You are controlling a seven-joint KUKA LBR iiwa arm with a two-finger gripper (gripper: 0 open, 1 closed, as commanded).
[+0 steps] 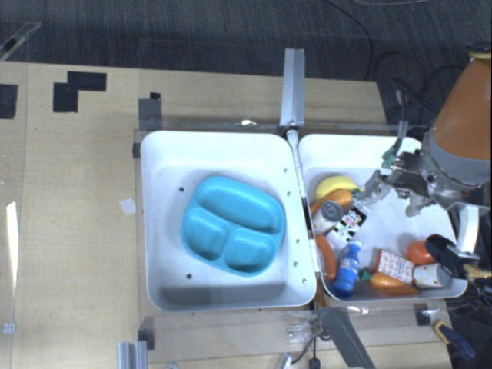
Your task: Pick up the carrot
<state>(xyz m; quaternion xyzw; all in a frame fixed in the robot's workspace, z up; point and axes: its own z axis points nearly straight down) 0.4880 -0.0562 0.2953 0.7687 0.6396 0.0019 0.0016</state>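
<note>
Camera view, looking down at a slant on a pale wooden desk carrying two shallow white bins side by side.

The left bin holds a blue divided plate with three compartments, lying flat near the middle.

The right bin holds a crowd of small things. The carrot, orange and tapered, lies along the bin's near wall, just right of a blue bottle and just beneath a small patterned box. A red-orange long thing lies against the bin's left wall, beside the bottle. Farther back sit a yellow banana, a small orange thing touching it, and a white spotted card. An orange-red rounded thing sits near the right wall.

The grey arm with its orange band reaches in from the right. Its gripper hangs over the far half of the right bin, just right of the banana and well apart from the carrot. Whether the gripper is open or closed cannot be told, and nothing is seen held in it.
</note>
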